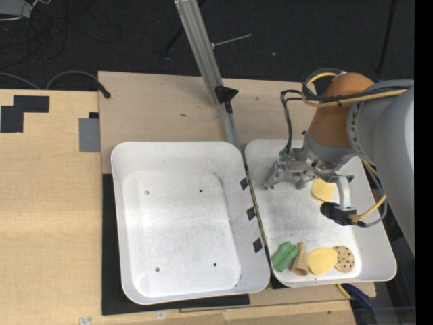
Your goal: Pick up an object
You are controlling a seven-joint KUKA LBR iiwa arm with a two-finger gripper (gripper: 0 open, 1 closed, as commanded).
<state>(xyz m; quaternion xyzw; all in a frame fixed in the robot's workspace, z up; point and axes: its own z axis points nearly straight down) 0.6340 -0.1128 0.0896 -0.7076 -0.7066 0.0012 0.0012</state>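
Gripper [281,173] low in the right white bin [291,208], finger state unclear. Small green ridged toy piece [285,256] looks light, rigid; grasp across its narrow middle.

Arm [379,124]: grey, enters from the right, bent downward over the right bin's [284,215] far half.
Wrist: orange band [338,110] above the gripper.
Gripper [287,171]: low, near the bin's far-left part, pointing left.
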